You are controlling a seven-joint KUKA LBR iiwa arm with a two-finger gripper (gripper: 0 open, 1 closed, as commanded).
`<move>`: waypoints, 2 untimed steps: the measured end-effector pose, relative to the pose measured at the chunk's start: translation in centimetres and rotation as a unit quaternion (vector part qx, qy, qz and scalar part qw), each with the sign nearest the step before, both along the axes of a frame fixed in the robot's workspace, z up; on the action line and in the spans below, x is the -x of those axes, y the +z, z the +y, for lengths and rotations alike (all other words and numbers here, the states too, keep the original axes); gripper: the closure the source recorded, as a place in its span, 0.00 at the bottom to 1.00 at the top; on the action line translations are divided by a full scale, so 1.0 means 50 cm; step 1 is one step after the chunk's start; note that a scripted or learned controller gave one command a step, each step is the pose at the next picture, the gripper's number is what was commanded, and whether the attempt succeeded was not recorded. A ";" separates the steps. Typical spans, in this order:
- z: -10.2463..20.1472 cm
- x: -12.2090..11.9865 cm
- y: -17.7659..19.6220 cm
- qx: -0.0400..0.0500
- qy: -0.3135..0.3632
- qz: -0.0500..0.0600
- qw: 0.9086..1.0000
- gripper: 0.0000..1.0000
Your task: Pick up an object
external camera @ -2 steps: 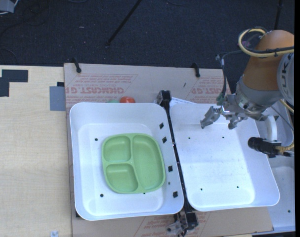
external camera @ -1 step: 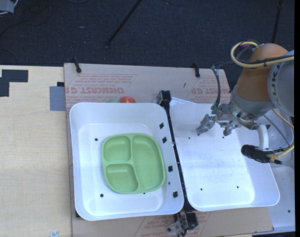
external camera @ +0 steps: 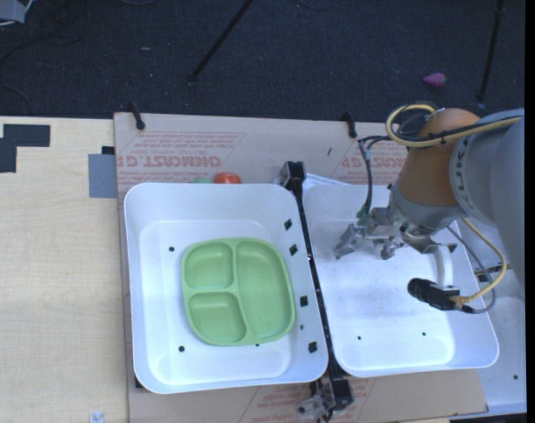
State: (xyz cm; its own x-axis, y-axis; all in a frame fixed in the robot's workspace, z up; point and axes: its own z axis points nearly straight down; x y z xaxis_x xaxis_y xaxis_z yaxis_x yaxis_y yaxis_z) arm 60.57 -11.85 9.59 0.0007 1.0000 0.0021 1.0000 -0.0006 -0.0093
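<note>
The gripper (external camera: 366, 241) hangs low over the right bin (external camera: 399, 342), jaws apart and gripping nothing. A green 3-compartment plate (external camera: 238, 290) lies in the left bin (external camera: 152, 236) at 9 o'clock.

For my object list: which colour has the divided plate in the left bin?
Light green; the divided plate shows best in the camera view.

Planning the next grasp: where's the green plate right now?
The green plate lies flat in the middle of the left bin, across the divider from the gripper over the right bin.
</note>
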 end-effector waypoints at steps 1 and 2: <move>-0.003 -0.003 0.028 0.001 -0.002 -0.002 1.000 1.00; 0.005 -0.019 0.122 0.001 0.001 -0.006 1.000 1.00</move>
